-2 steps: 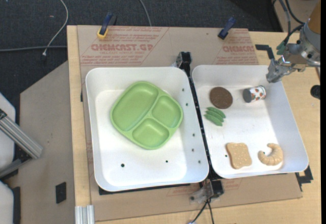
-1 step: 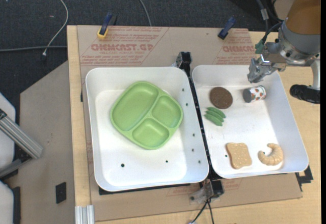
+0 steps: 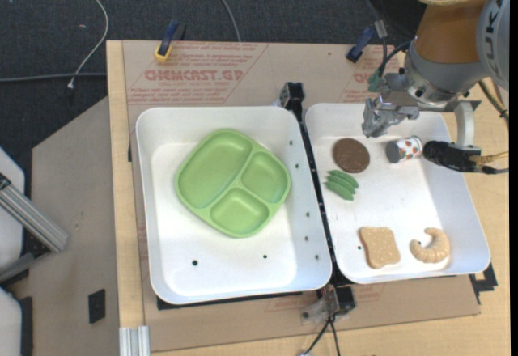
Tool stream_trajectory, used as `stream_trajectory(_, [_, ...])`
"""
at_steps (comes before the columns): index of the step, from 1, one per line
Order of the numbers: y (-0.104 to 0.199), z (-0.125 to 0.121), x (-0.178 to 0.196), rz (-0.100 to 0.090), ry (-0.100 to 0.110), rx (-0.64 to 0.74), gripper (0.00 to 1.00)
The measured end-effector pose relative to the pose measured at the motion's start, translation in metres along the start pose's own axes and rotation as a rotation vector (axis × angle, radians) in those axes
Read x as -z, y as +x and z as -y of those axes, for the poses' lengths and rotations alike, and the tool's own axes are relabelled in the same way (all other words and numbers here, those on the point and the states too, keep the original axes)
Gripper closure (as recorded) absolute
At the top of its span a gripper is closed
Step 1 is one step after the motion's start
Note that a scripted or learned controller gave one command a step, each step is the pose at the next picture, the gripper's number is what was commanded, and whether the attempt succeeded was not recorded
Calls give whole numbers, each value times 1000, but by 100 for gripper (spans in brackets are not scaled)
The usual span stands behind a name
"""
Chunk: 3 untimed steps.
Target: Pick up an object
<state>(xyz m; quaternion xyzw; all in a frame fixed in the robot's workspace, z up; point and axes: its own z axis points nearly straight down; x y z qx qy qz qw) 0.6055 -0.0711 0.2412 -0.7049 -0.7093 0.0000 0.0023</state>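
Tool (image 3: 377,127) poised over the right bin (image 3: 461,209), nothing visibly between its fingers

Just below it lies the brown cookie (image 3: 351,155); beyond that, green pea pods (image 3: 341,184), toast (image 3: 378,247) and croissant (image 3: 431,247); whether its fingers are parted I cannot tell; away to its left, a green divided plate (image 3: 233,182) in the other bin (image 3: 158,184).

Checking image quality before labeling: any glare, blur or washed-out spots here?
Camera view: even light, soft shadows; the white bins look bright, near washed out; the hand is slightly soft; the green tray and toast look sharp.
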Motion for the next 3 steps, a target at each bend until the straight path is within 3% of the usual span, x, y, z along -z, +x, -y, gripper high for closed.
stream_trajectory(2, [113,0,-7,0,-1,0,100])
stream_trajectory(3, [158,21,-13,1,1,-1,100])
